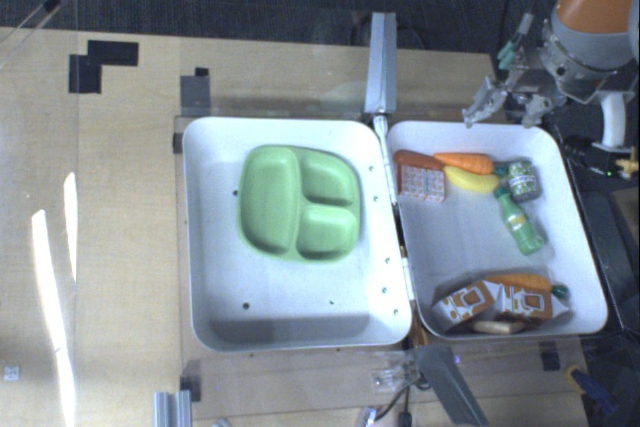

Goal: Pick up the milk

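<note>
claw (487, 103) spread open above right bin (470, 245); one milk carton (497, 303), two carrots

green tray (298, 202), white bins (215, 315) — orange carrot (465, 161)

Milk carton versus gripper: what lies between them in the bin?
In the camera view, the gripper hovers over the right bin's far rim; the milk carton lies at the near end. Between them lie the carrot, banana and bare floor.
</note>
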Controlling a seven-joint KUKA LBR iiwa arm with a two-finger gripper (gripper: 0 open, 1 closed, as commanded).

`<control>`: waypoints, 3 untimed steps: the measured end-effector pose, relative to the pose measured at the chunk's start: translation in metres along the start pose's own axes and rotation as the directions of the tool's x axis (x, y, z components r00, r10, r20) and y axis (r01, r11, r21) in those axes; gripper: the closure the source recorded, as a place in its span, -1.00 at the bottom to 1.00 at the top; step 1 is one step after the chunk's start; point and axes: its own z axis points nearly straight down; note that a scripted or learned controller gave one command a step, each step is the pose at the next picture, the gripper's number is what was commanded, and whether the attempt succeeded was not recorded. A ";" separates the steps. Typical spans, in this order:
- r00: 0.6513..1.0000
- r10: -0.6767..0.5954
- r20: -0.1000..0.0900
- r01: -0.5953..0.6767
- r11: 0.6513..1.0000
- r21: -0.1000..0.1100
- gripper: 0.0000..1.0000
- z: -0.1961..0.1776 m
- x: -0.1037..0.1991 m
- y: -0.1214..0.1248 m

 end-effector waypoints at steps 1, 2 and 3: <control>0.998 -0.068 0.000 0.068 0.998 0.002 -1.00 0.164 0.001 -0.048; 0.997 0.077 0.000 -0.077 0.997 -0.006 -1.00 0.192 -0.024 -0.102; 0.999 0.050 0.001 -0.050 0.999 -0.008 -1.00 0.192 -0.026 -0.153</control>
